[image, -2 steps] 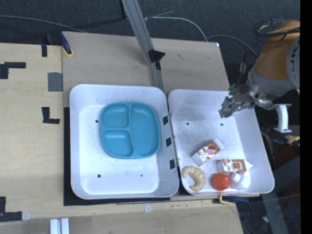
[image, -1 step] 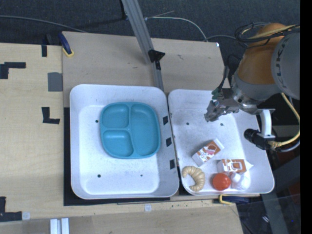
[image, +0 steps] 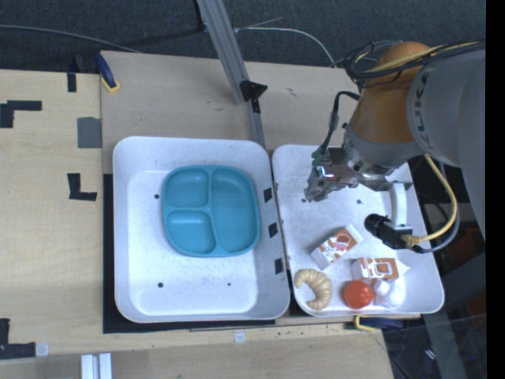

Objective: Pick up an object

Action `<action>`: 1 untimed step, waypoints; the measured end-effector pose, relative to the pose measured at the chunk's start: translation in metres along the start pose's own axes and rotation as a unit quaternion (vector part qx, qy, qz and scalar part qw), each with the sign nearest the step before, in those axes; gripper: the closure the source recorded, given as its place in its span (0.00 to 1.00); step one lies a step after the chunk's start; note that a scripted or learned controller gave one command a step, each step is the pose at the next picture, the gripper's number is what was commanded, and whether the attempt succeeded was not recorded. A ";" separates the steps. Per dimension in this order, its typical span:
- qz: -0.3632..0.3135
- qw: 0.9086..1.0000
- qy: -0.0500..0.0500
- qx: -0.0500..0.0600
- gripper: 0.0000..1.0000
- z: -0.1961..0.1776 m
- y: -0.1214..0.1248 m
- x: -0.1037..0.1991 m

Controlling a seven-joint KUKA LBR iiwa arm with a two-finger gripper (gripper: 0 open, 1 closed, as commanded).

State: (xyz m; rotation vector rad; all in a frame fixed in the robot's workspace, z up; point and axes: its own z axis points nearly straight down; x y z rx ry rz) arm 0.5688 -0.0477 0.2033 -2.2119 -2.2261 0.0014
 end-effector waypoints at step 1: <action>0.000 1.000 0.000 0.000 1.00 -0.004 -0.008 0.048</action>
